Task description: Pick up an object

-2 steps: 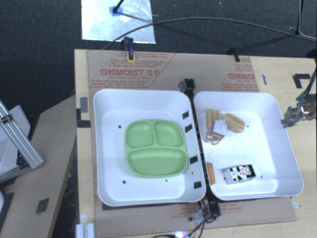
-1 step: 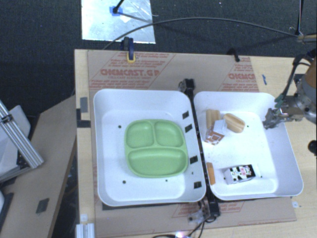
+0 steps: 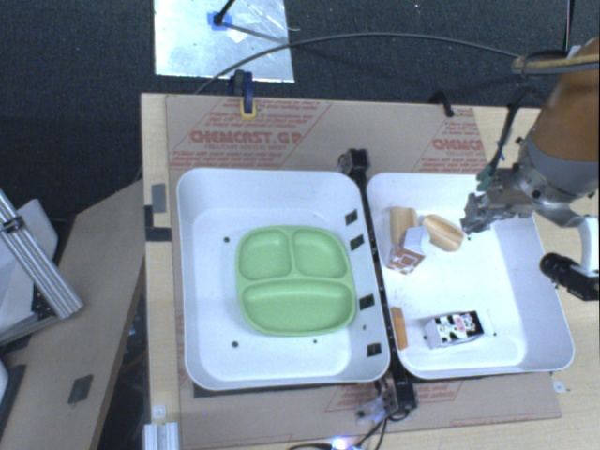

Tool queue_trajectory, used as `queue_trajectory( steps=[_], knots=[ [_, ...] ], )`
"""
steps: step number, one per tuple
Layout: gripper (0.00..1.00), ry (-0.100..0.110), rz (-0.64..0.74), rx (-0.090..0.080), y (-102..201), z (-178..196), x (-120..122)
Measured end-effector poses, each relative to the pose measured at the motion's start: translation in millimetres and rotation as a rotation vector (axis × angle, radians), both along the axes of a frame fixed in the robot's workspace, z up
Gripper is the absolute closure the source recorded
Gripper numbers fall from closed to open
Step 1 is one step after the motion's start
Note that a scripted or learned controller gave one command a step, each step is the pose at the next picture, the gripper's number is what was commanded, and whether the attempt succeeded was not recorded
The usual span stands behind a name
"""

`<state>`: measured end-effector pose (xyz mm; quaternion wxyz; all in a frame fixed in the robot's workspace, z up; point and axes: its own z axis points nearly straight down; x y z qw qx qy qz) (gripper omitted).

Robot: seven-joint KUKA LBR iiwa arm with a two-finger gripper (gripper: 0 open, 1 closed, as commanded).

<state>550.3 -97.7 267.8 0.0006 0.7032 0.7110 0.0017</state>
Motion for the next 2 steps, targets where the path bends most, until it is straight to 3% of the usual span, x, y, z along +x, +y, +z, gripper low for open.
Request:
queue_trajectory(
  steps=[2],
  knots=[
    [1.0, 0.001, 0.0, 0.0, 107, -13, 24]
  ],
)
